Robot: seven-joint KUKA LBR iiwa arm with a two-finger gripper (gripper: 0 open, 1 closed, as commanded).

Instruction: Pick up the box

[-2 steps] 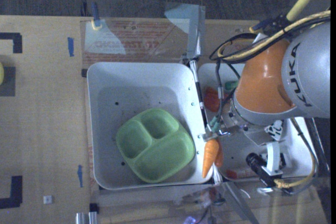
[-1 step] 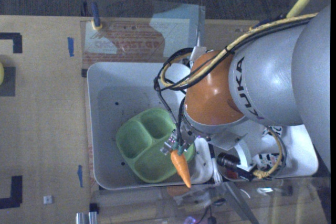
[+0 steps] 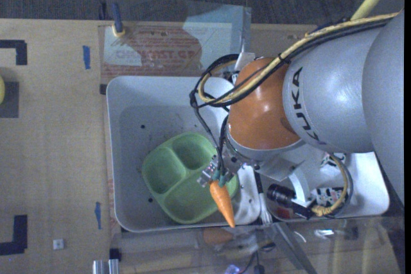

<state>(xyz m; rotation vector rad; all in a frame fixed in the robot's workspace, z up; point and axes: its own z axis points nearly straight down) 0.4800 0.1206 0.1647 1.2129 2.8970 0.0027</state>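
Bench (image 3: 51,138): bare tan wood, well to the left of the green tray, with black corner marks and bits of blue tape.
Left bin (image 3: 110,157): white and shallow; it holds the green tray, and its left wall stands near the tray's left edge.
Green tray (image 3: 173,176): a rounded, divided dish lying flat on the bin floor, toward the near right corner.
Gripper (image 3: 217,175): over the tray's right edge, jaws pinched together on the leafy green end of the carrot.
Carrot (image 3: 223,202): orange, hanging from the fingertips at the tray's right edge, its point slanting down across the bin's near rim.
Arm (image 3: 334,93): grey, with the orange band (image 3: 260,112) just right of the tray and black and yellow cables looped round it.
Right bin (image 3: 376,192): well right of the tray, mostly under the arm.
Box: I cannot pick it out; the arm covers the bins to the tray's right.
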